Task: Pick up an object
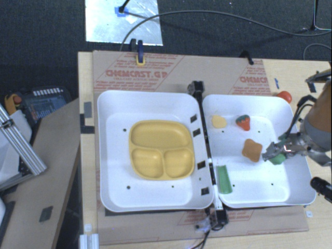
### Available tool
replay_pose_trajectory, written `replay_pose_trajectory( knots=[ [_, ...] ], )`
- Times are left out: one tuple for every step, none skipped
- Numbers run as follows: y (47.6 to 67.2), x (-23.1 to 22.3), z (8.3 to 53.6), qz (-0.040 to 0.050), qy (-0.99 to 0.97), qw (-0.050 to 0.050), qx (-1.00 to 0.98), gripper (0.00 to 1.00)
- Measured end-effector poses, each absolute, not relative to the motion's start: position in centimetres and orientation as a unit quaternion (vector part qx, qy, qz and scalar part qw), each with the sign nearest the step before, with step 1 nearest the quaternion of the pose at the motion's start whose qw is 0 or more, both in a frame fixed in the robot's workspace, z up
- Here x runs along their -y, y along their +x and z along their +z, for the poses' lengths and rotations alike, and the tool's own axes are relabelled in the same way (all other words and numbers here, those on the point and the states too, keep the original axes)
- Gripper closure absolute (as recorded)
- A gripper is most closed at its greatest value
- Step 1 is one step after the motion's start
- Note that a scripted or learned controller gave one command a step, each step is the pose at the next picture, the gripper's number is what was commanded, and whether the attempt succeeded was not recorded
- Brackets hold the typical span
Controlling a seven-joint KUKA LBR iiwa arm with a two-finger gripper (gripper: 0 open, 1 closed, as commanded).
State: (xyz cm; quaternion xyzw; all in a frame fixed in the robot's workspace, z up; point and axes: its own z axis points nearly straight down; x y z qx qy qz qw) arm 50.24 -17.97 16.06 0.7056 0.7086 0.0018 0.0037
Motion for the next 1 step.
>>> replay_pose_trajectory(
  knots=[
    [50.43, 18.02, 20.36, 0.0015, 0.705, 0.003, -0.709, 1.00]
  ],
)
